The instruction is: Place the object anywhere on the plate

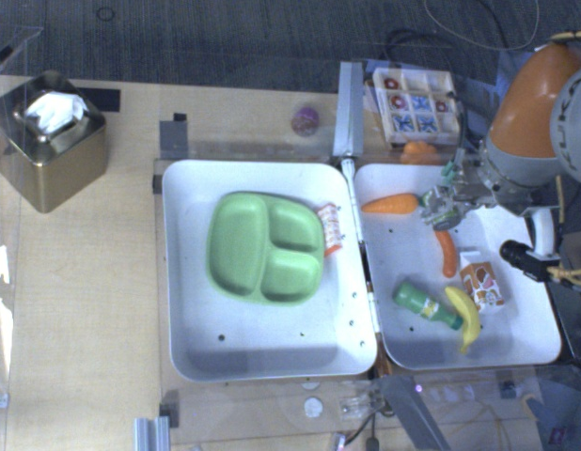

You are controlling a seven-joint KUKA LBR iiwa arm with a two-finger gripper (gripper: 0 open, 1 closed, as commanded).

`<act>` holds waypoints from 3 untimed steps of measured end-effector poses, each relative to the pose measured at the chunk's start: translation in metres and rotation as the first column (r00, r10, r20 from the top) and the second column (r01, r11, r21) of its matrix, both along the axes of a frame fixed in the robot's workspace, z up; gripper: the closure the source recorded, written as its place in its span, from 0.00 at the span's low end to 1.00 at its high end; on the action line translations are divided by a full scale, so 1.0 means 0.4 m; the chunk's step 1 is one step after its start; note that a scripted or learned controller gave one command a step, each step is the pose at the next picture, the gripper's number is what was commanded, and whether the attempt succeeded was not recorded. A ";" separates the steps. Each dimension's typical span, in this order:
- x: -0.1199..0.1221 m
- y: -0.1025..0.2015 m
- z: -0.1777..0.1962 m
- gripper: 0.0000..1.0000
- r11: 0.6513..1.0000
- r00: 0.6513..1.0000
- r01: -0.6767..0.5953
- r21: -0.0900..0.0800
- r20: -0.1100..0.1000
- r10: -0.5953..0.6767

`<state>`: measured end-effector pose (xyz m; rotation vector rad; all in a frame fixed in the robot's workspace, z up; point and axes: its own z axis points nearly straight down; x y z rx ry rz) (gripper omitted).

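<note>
Two bins: end effector (443,205), grip state unclear, hovers beside the carrot (391,204), plate (265,247) waiting at nine o'clock.

Matt green plastic plate (265,247), smooth white bins (272,360), pale wood-look bench (84,299), and a glossy plastic banana (464,313).

Plate (264,247) pale green; both bins (187,346) white; carrot (392,204) orange. Bottle (427,305) green; banana (464,315) yellow; packet (482,285) orange-brown with white.
</note>
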<state>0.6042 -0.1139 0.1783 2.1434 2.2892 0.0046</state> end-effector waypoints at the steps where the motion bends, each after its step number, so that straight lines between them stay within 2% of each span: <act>1: 0.021 0.282 0.156 1.00 0.986 0.986 -0.164 0.001 0.003 0.164; 2: -0.006 0.506 0.015 1.00 0.995 0.995 -0.097 0.003 -0.004 0.097; 3: -0.006 0.505 0.016 0.00 0.995 0.995 -0.097 0.003 -0.003 0.097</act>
